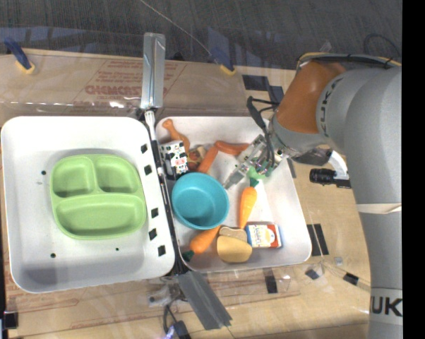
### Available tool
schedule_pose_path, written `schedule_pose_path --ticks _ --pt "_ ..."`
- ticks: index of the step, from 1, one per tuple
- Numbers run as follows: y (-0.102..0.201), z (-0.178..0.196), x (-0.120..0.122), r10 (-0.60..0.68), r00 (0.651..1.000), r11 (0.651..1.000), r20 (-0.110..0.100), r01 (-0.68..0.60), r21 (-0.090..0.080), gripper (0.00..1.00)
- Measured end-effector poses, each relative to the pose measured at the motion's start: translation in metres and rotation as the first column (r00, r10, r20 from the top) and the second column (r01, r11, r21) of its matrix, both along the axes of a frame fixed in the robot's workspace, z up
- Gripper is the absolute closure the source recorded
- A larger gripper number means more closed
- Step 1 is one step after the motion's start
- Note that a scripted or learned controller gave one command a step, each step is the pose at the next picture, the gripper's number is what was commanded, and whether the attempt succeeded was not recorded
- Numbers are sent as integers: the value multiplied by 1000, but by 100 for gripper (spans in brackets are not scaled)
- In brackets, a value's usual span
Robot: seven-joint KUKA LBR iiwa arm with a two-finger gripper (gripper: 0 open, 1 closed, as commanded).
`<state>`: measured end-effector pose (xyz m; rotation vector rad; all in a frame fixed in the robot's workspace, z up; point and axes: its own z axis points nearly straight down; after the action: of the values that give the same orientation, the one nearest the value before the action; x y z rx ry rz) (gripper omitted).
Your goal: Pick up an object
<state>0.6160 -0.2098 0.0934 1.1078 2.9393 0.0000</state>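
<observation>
The left bin [18, 189] holds a green divided plate [97, 193], lying flat near its middle. A metal divider [153, 73] runs up from the seam between the two bins. In the right bin [297, 221], a small black-and-white printed box [174, 156] sits by the left wall, with a blue bowl [199, 200] just below it. An orange carrot piece [205, 241] rests against the bowl's lower edge, touching a tan bread-like block [234, 247], and a small red-and-white carton [262, 235] lies just right of that. Further up, orange toy pieces [219, 152] lie near the back wall. A carrot [247, 203] stands lengthwise beside the bowl. The gripper [249, 167] is low in the right bin, its fingers slightly parted just above the carrot's top end, nothing visibly between them. The grey arm [361, 126] reaches in from the right, its orange band [304, 101] angled down toward the bin.
</observation>
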Motion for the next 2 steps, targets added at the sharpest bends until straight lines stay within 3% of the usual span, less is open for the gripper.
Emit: schedule_pose_path --ticks 1,2 --pt "58 1 -20 128 992 992 7 -128 -3 0" --pt "70 -2 -104 -94 996 996 -1 94 0 0"
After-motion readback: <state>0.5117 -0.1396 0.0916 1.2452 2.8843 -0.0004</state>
